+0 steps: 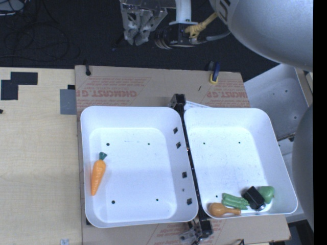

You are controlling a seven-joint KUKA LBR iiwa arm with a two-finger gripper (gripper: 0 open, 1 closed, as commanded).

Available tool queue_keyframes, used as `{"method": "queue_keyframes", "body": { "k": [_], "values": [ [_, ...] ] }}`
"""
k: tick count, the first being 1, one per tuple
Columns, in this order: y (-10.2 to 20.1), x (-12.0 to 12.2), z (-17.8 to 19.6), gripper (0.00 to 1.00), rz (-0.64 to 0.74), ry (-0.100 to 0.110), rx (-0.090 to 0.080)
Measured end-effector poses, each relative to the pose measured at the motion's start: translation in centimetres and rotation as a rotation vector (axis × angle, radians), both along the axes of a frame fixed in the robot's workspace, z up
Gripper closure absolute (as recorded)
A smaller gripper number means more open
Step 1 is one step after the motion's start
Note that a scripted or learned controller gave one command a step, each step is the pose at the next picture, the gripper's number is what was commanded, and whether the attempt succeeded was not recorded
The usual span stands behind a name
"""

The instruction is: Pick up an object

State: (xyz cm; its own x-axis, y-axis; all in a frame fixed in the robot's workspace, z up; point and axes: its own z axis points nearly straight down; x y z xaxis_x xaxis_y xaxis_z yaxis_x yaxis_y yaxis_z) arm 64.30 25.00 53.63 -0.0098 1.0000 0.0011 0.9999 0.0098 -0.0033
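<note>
Pincer (137, 27) hangs high beyond the left bin (87, 137), nothing in it; fingers blurred, grip unreadable. Carrot (97, 175) lies alone by that bin's left wall, probably easiest target.

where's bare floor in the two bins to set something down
Left bin: open everywhere except the strip along its left wall, where the carrot lies. Right bin: the upper and middle floor is bare, from the centre divider across to the right wall. Its bottom-right corner is crowded: orange gourd, green pods, black block and green piece sit bunched together.
</note>
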Motion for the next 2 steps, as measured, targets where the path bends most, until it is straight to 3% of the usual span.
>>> {"method": "queue_keyframes", "body": {
  "k": [2],
  "values": [
    [-0.47,0.01,0.03,1.0,-0.002,0.002,-0.003]
  ]
}}
